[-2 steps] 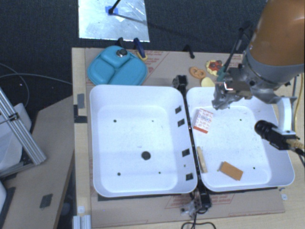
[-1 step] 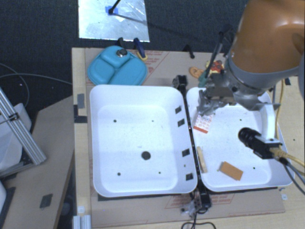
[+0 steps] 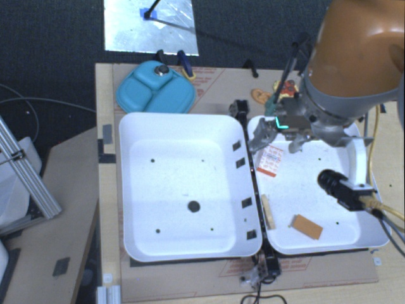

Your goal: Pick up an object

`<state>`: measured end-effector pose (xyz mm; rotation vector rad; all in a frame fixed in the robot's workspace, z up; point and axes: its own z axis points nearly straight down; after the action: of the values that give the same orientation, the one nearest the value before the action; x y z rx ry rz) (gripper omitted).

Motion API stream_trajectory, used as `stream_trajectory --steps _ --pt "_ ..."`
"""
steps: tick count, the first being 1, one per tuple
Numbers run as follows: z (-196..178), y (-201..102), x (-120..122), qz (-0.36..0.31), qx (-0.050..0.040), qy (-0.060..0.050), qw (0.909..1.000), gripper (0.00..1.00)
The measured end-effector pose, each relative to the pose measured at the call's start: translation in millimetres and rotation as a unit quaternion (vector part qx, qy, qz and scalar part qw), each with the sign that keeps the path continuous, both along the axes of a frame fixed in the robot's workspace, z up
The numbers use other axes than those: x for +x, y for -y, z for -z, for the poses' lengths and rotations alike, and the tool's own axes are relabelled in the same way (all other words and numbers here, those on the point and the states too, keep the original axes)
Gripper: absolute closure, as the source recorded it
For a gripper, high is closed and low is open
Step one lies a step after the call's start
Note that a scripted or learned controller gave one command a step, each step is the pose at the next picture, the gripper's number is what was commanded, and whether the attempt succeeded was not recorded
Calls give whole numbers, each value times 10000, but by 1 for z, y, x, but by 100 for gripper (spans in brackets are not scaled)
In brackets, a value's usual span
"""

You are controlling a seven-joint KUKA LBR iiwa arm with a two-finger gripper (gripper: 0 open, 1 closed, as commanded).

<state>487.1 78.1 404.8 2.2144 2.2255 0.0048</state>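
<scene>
In the right bin (image 3: 354,236) lie a red-and-white card (image 3: 271,161) near the back left, a pale wooden stick (image 3: 267,211) along the left wall and an orange-brown block (image 3: 307,227) near the front. My gripper (image 3: 278,143) hangs over the bin's back left corner, just above the card. Its two grey fingers (image 3: 258,142) stand spread, open, with nothing held between them. The left bin (image 3: 136,170) has a small dark round thing (image 3: 193,206) on its floor.
A blue lidded container (image 3: 156,88) sits behind the left bin. A shiny foil sheet (image 3: 150,16) lies farther back. Small orange items (image 3: 261,96) rest behind the right bin. An aluminium frame (image 3: 25,176) stands at the far left.
</scene>
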Motion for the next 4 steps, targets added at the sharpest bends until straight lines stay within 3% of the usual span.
stream_trajectory --steps 1,2,3,4 --pt "190 -25 14 18 -14 -78 10000 0" --pt "198 -122 -2 -26 6 -19 10000 0" --pt "-55 -125 48 -1 29 73 10000 0" --pt "-135 -121 -2 -9 24 24 10000 0"
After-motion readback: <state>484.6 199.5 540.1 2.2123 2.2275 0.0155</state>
